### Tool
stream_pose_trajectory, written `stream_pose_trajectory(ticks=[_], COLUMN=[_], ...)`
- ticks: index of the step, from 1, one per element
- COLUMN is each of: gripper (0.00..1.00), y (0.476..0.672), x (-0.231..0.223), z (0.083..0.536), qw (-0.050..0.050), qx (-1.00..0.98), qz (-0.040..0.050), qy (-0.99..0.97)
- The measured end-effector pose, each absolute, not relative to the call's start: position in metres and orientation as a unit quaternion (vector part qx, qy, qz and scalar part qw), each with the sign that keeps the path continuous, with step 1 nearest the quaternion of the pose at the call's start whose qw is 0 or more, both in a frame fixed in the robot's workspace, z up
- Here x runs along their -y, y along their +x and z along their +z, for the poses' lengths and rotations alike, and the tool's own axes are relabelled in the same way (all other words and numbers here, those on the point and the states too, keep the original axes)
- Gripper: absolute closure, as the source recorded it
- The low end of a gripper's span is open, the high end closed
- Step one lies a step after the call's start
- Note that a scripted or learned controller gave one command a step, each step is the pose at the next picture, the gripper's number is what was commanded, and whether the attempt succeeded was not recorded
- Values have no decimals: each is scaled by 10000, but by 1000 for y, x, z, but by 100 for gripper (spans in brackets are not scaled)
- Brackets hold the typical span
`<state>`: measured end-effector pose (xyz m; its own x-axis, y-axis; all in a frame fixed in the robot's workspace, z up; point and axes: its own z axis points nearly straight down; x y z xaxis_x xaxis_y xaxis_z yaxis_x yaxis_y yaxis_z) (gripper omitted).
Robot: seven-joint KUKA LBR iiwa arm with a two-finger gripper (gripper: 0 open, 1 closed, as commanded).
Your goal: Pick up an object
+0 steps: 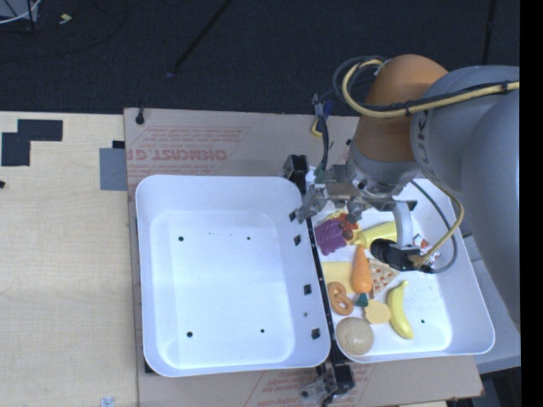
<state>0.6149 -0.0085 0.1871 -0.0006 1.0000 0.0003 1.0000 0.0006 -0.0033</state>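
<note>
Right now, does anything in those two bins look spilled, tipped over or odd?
Nothing looks spilled or damaged. The toy food, including a carrot and a banana, lies heaped in the right bin, crowded toward the divider.

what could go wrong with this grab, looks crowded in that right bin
The toys are packed tight: the purple grapes, carrot and pretzel lie close together, so the gripper may nudge or catch a neighbour instead of one piece. It also hangs close to the wall between the bins, so it might clip that rim on descent.
</note>
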Motion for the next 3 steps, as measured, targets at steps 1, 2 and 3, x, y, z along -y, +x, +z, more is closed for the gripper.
stream_pose_trajectory(ticks=[1, 2, 3], gripper=[0, 0, 0], y=[645, 620, 646], x=[-24, -72, -136], z=[187, 187, 292], qw=[7, 24, -20], qx=[7080, 7086, 7096], qz=[2, 18, -43], qy=[-7062, -7056, -7046])
